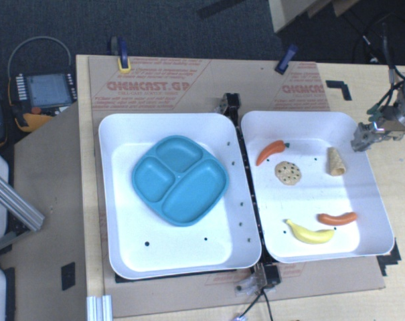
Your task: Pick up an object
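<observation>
The gripper [363,139] hangs at the right bin's [369,239] far right rim; whether its fingers are apart, I cannot tell. Nearest, just to its left, lies the cone [335,161]. Farther left sit the cookie [288,173] and chili pepper [270,150]; below lie the sausage [337,219] and banana [309,233]. The arm seems to enter from the right edge.

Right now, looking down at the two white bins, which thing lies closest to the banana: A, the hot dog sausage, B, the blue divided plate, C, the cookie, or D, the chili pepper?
A: in the right bin, the sausage lies just above the right end of the banana, while the cookie sits clearly farther up.
</observation>
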### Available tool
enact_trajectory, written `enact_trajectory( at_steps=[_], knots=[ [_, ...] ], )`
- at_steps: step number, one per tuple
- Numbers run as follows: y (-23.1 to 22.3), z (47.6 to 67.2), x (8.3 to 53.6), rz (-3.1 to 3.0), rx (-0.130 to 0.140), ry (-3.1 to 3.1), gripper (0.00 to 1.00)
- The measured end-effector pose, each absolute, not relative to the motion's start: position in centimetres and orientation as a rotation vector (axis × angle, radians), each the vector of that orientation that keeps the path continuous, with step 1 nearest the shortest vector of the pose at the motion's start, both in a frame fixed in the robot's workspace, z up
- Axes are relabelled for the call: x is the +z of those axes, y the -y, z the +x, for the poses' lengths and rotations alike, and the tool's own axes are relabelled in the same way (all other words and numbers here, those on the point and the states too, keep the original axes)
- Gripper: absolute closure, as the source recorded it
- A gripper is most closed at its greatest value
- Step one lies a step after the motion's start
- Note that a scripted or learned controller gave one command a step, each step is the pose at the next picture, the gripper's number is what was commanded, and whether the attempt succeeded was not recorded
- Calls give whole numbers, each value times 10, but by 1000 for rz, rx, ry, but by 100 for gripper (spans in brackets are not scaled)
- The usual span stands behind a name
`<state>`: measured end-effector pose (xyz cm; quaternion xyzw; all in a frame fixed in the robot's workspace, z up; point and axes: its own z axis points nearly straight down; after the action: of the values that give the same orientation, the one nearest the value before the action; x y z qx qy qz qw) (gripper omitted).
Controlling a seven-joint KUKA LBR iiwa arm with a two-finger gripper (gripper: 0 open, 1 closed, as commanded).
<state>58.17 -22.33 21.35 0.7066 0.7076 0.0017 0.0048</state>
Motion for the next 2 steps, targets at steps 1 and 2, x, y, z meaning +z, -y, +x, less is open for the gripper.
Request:
enact_trajectory(
  at_steps=[1,2],
  knots=[
    [219,586,259,2214,5,-2217,100],
    [174,574,263,2218,1,-2229,100]
  ],
)
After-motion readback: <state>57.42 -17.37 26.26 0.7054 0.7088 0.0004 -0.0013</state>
